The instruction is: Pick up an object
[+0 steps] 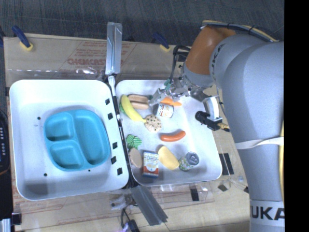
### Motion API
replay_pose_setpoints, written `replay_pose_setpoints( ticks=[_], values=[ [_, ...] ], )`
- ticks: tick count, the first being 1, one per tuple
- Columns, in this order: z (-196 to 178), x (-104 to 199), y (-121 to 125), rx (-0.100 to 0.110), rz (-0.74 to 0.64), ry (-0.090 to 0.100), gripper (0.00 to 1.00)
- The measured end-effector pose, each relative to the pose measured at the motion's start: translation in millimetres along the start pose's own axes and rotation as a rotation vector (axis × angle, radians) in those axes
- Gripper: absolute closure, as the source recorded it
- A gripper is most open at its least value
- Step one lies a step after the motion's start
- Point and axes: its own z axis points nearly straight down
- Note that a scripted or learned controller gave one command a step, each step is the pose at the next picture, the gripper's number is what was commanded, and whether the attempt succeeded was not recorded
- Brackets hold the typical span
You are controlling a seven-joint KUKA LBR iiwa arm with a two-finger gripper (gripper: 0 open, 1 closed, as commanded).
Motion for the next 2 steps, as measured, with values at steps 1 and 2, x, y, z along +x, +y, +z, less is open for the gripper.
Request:
replay_pose_setpoints(
  ticks=[1,2],
  values=[
    [-13.2,-0.5,1.9,-0.003,-0.006,-0.004,1.00],
    [-12.5,-0.3,1.6,-0.002,-0.006,-0.004,0.00]
  ],
)
